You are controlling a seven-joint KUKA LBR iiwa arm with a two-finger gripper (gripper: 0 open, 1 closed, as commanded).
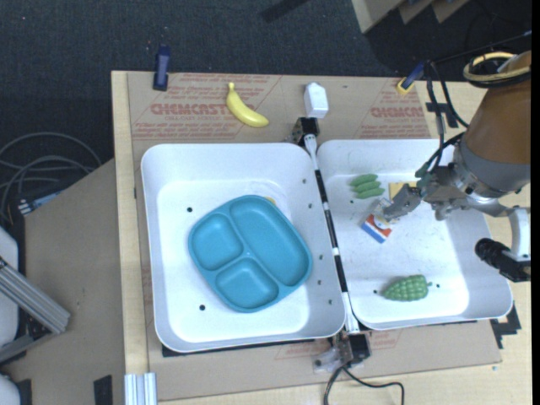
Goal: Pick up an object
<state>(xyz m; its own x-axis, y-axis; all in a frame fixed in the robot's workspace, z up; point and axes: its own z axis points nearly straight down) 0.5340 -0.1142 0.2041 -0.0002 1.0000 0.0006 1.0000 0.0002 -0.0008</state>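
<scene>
— What sort of place is this?

— A robotics lab, I'd say. Two white bins [160, 226] sit clamped together on a cardboard-covered surface [202, 108], with dark carpet [76, 24] beyond at twelve o'clock.

— Anything else?

— Loose cables [34, 175] at nine o'clock, metal framing [34, 298] at eight, and a grey robot arm [498, 154] reaching in from three o'clock.

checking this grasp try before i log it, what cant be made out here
- Gripper, camera view: too small and blurred to tell how its fingers stand, or whether it touches the red, white and blue item just below it.
- That item: too small to identify.
- Yellow thing in the left bin: mostly hidden behind the blue divided plate.
- Arm: cut off by the right edge.
</scene>
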